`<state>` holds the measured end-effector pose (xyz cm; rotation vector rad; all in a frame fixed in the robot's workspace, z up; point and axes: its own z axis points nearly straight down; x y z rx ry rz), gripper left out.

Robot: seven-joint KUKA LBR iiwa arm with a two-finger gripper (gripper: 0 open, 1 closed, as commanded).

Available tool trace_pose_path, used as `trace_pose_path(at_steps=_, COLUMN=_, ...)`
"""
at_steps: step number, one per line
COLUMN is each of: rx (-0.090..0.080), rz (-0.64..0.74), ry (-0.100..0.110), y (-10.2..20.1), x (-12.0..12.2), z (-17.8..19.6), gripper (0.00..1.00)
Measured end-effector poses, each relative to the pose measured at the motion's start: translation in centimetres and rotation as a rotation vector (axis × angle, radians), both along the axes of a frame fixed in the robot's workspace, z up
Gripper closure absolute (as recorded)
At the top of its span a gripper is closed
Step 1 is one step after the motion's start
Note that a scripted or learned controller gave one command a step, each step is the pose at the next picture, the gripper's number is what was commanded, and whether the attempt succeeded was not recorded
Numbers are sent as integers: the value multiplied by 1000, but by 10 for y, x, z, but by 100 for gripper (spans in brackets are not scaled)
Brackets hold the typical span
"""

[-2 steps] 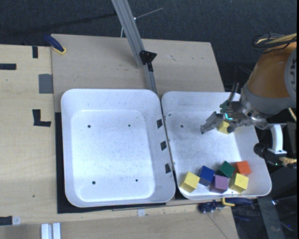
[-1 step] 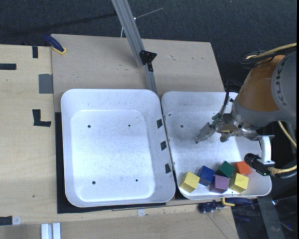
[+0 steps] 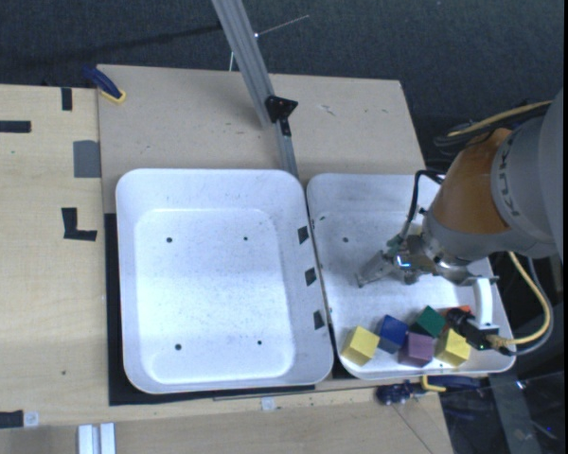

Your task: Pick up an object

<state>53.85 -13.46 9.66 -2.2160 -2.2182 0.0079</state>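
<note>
The grey arm [image 3: 511,197] with its orange band reaches in from the right of the frame, its hand [image 3: 374,274] low over the right bin [image 3: 360,201] near that bin's middle. The fingers [image 3: 369,275] look spread and nothing sits between them. The blocks lie clustered in the bin's lower right corner: a yellow cube [image 3: 361,344], a blue cube [image 3: 392,333], a purple cube [image 3: 418,349], a green cube [image 3: 431,322] and a second yellow block [image 3: 454,348]. The left bin [image 3: 213,277] sits beside it on the bench [image 3: 38,253].
</note>
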Motion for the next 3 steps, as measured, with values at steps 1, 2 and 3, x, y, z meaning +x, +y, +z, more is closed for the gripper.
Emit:
trace_pose_path(at_steps=1, rx=1, rz=1, ry=-4, y=0, x=1, z=13, gripper=100)
trace_pose_path(at_steps=2, rx=-1, rz=-1, ry=-8, y=-5, x=-7, z=66, gripper=100)
trace_pose_path(at_steps=3, rx=-3, rz=1, ry=-13, y=-9, x=-7, z=128, gripper=100)
